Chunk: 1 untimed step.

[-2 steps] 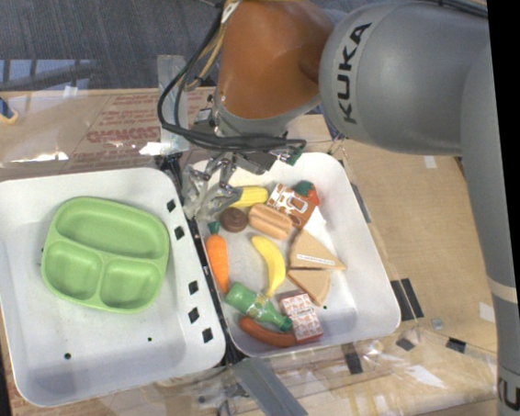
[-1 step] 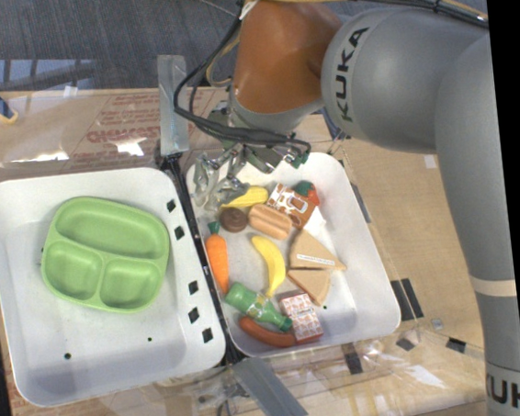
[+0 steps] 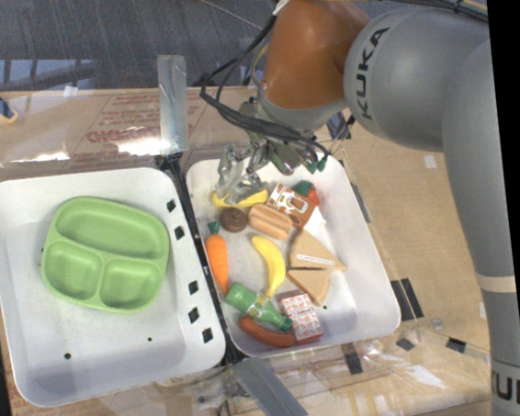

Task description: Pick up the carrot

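camera view
Arm: we see the grey KUKA arm (image 3: 411,66) coming in from the right, orange band above the wrist, cables looped around it.
Claw: gripper (image 3: 236,179) sits low over the far-left corner of the right bin (image 3: 370,274). Its metal fingers (image 3: 229,173) point down into the clutter.
Claw state: we can't tell whether it is released or clenched; the fingers blur into the items under them.
Directly under claw: a small yellow piece (image 3: 241,200), touching or just below the fingertips, hard to say which.
Carrot: the carrot (image 3: 218,264) lies below and slightly left of the claw, along the right bin's left wall, green top toward the claw, tip away. Apart from the fingers, not gripped.
Between claw and carrot: a brown round item (image 3: 233,219), just beside the carrot's top.
Right of claw: hot dog (image 3: 270,220) and a red-and-white box (image 3: 287,200).
Further below claw: banana (image 3: 269,261), sandwich wedges (image 3: 314,266), green bottle (image 3: 255,306), red sausage (image 3: 266,334).
Far left of claw: left bin (image 3: 35,355) holding a green divided plate (image 3: 106,254).
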Motion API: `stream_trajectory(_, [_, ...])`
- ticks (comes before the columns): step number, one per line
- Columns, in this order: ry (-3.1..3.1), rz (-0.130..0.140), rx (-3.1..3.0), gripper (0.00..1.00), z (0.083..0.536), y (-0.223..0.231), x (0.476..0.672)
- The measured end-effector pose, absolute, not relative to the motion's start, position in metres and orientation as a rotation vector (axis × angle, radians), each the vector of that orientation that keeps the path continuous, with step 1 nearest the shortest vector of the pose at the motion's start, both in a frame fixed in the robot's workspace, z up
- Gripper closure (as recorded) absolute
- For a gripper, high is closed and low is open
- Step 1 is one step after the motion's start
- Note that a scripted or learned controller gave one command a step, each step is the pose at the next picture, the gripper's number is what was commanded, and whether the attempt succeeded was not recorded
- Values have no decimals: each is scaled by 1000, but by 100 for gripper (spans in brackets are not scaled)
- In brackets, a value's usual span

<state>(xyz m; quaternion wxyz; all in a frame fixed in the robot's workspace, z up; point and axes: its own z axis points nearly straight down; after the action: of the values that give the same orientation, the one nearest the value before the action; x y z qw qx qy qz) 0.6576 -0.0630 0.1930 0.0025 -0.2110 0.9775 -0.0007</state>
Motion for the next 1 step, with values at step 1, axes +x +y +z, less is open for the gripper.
stream_trajectory(1, [3132,-2,-192,100,201,-109,658])
